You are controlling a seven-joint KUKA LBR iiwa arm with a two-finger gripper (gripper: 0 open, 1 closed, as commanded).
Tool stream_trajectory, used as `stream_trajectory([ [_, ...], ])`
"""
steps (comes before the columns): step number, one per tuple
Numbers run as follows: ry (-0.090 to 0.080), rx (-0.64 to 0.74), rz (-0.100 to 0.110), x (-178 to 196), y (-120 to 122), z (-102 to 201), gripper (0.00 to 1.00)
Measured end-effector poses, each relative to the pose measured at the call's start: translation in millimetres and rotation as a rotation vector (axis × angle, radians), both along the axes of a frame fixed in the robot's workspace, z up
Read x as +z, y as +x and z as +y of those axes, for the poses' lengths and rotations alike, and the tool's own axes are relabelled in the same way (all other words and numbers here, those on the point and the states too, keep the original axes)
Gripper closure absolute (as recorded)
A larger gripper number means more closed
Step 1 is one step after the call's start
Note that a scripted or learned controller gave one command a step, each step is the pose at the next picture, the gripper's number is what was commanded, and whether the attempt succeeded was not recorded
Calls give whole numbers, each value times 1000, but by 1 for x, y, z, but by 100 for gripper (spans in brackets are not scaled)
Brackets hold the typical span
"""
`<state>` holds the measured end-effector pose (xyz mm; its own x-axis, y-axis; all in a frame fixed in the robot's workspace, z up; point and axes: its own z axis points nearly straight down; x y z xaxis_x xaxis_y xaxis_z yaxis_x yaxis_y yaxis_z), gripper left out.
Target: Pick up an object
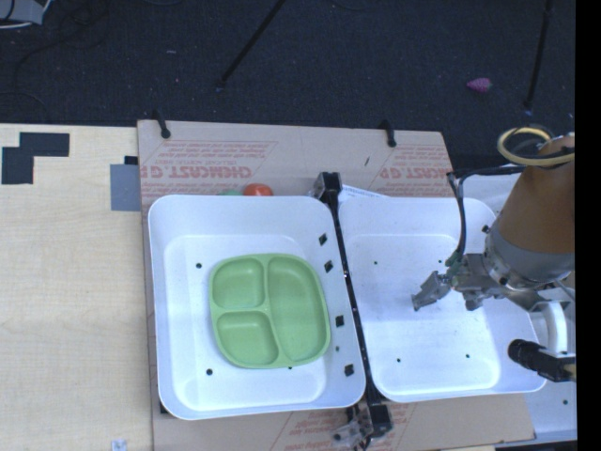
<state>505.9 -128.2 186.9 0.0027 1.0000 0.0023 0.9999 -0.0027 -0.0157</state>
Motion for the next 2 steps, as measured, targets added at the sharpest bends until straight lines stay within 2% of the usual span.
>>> stream_trajectory([
  [1,-2,2,-14,7,3,0,0],
  [2,0,2,-8,-45,-6,-6,0],
])
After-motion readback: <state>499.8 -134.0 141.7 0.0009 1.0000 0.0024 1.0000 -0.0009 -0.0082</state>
